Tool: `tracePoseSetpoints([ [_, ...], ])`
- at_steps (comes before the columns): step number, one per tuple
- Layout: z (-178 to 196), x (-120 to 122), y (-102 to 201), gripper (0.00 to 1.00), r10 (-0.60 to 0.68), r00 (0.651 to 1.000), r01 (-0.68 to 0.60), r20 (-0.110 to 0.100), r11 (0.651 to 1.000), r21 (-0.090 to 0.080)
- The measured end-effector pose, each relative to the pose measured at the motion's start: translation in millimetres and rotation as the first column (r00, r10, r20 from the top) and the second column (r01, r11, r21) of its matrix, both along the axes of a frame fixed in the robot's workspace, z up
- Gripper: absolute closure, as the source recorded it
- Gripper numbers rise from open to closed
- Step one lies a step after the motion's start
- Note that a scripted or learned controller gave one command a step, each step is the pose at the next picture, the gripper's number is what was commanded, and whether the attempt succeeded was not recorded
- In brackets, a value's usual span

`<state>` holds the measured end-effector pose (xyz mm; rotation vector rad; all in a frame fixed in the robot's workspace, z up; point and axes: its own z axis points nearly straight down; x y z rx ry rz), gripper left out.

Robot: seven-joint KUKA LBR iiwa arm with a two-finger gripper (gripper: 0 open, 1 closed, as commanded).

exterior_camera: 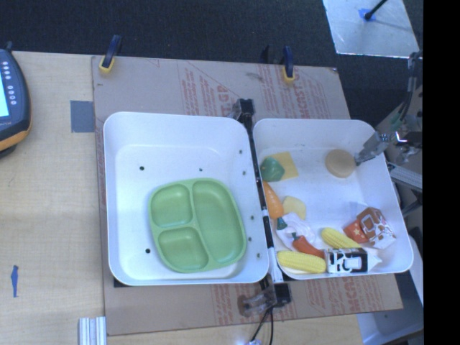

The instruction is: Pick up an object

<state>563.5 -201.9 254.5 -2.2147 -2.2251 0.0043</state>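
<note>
At right of frame, the gripper (371, 149), grip state unclear, sits beside the bun (340, 163), likely targeting it.

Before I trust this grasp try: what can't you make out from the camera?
- Gripper, camera view: small and blurred by the tan round piece; contact unclear.
- Arm: cut off by the right edge.
- Toys near the orange carrot: overlapping, outlines uncertain.

The end effector (366, 152) reaches in from the right, angled down-left.
</note>
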Motion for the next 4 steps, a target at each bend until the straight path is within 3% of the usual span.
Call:
tracePoseSetpoints([
  [1, -97.1, 33.2, 16.8, 0.00, 0.003, 1.000, -0.003, 0.001, 1.000, 0.000],
  [2, -165.1, 85.0, -10.4, 0.00, 0.003, 1.000, -0.003, 0.004, 1.000, -0.002],
  [4, -162.1, 92.7, -5.1, 0.00, 0.002, 1.000, -0.002, 0.000, 1.000, 0.001],
])
